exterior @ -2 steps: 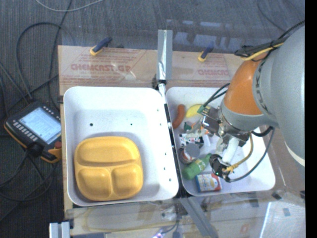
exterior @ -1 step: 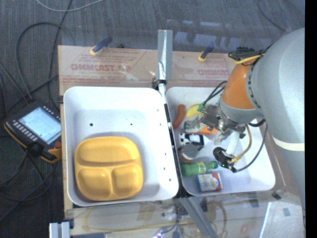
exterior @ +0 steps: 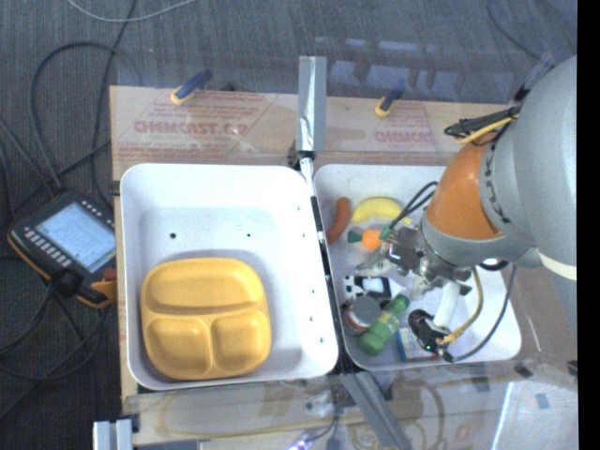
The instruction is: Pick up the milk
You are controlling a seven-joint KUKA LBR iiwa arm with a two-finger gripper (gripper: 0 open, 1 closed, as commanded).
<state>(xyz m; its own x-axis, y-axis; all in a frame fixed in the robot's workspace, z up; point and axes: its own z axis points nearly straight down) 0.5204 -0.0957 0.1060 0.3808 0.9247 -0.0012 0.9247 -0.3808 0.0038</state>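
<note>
The milk (exterior: 360, 285) looks like a small white carton with black cow patches, lying in the right bin (exterior: 506, 340) near its left wall. My gripper (exterior: 397, 257) hangs low over the bin, just up and to the right of the carton, under the orange band of the wrist (exterior: 459, 204). The arm's bulk hides part of the carton's right side. Whether the gripper touches the carton cannot be made out.
Around the milk lie a green bottle (exterior: 382, 325), a brown round item (exterior: 355, 316), a small carrot (exterior: 369, 239), a banana (exterior: 379, 209) and a sausage (exterior: 341, 217). The left bin (exterior: 216, 200) holds a yellow divided tray (exterior: 205, 317). A pendant (exterior: 66, 242) sits off the bench at left.
</note>
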